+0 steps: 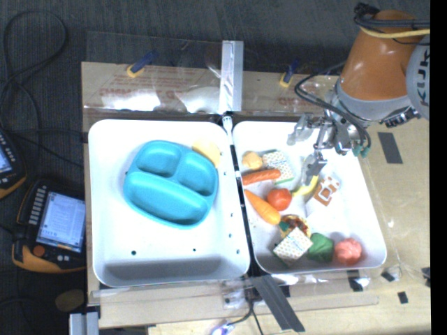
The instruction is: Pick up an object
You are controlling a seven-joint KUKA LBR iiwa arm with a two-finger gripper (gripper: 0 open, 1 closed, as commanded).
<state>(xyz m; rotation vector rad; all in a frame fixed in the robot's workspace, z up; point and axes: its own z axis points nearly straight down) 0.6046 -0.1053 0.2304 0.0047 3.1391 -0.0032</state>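
I had the gripper [312, 165] low over the right bin [374, 218], jaws apart, nothing held; banana [308, 185] lay just beneath, so I judged a straight, centred drop best

Look at the left bin [105, 257]: you have a blue sectioned tray [171, 181] lying upside-up at a slant, with a pale yellow piece [207, 151] touching its upper right corner. On the worktop [405, 208] behind the bins sit two blue-and-yellow clamps [140, 64] (the second [288, 76] is farther right). Off the left edge, a handheld pendant [49, 225] rests on dark carpet [140, 5].
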